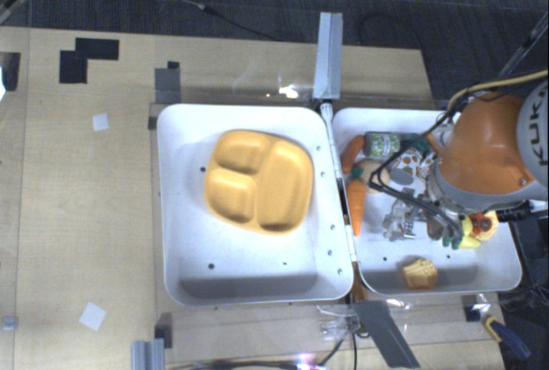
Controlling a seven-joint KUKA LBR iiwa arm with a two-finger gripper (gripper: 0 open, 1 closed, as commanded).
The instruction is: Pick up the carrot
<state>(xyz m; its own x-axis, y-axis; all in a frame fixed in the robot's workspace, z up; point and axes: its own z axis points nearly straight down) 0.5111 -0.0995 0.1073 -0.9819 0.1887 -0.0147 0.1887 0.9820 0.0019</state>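
Your carrot (354,201) lies at nine o'clock in the right bin (506,274), tight against its wall; the gripper (403,222) hovers beside it, grasp undeterminable, and may clip that wall

A broad orange band (487,149) is seen above the wrist, rounded and glossy, with grey casing (536,136) at its 3 o'clock edge bearing part of a dark letter. A yellow cable (502,86) is run along at 12 o'clock. Black cables (403,155) are looped at 9 o'clock beside the metal gripper (425,222).
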